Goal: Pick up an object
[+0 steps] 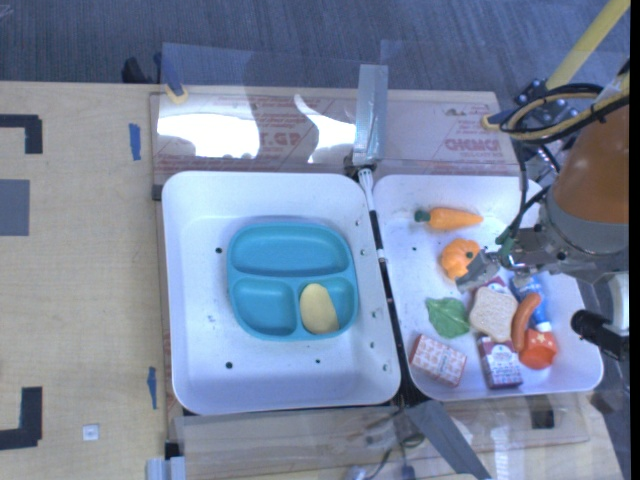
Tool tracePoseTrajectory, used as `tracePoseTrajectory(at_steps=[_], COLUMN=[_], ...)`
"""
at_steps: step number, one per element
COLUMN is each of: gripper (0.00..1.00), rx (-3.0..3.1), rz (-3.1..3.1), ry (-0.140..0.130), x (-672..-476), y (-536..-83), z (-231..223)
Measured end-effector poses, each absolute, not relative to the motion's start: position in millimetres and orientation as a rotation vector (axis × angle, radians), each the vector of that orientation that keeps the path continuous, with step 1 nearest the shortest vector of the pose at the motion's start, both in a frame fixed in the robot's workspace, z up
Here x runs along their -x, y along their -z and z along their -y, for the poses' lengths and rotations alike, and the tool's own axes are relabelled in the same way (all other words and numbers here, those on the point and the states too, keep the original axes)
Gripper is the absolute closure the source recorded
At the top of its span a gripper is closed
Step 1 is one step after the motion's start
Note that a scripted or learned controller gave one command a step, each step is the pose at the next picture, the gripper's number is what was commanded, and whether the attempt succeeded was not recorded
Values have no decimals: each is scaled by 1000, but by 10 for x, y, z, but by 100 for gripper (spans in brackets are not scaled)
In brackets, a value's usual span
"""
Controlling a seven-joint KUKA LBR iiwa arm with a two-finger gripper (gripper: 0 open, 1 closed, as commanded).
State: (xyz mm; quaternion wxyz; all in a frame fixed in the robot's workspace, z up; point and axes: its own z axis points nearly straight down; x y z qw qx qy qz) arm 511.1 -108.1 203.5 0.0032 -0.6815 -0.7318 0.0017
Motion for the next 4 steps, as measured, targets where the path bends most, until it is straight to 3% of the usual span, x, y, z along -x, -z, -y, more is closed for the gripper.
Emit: tracePoseTrajectory(at_steps=[1, 2, 3, 4], gripper=[0, 0, 100, 100], rx=[2263, 2222, 2226, 2229], rz=[2168, 2226, 2226, 2227], ry=[-7, 5, 9, 19], x=[-5542, -6159, -6167, -6649], y=[-1145, -879, -986, -2288], z=[1122, 1128, 1134, 423])
